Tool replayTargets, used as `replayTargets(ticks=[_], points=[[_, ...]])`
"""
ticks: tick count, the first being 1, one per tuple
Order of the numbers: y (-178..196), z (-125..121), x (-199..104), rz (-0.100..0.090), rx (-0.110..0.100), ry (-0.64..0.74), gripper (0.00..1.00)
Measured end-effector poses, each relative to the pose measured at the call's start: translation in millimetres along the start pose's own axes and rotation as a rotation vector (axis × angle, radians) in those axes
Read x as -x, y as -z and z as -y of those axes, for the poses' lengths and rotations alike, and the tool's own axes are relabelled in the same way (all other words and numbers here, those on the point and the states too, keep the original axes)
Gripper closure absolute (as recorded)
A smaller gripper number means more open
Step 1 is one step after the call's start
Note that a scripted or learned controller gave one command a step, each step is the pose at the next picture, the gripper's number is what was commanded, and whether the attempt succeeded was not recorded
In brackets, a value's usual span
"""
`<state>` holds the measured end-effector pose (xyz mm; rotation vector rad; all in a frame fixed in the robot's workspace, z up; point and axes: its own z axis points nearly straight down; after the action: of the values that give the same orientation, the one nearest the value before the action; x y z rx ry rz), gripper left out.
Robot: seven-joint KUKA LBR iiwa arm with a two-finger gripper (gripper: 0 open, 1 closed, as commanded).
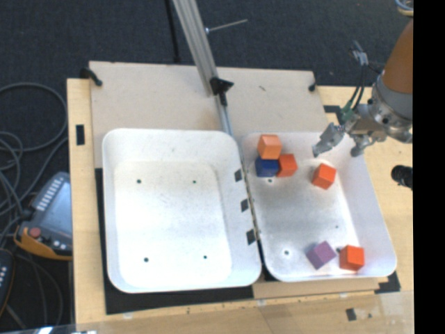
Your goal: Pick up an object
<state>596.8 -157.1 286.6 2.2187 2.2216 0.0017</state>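
Hovering above the upper right corner of the right shallow white plastic bin (361,207), the grey two-finger gripper (342,141) has its fingers spread apart with nothing between them. Just below and slightly left of the fingertips lies a lone orange cube (323,176), apart from them. Farther left, near the bin's upper left corner, three blocks touch in a cluster: an orange cube (270,146) on top, a dark blue cube (266,167) beneath it and a smaller orange cube (287,165) beside. Along the lower edge sit a purple cube (320,254) and another orange cube (352,257), side by side. The left white bin (174,207) adjoins. No readable writing shows.
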Motion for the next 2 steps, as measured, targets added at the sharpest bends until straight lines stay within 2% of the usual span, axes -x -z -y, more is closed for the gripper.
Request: replayTargets(ticks=[1, 2], points=[[-144.8, -61.2, -6.0, 0.0, -0.005, 0.003, 0.0], [-127.9, -62.3, -4.2, 0.004, 0.002, 0.005, 1.0]])
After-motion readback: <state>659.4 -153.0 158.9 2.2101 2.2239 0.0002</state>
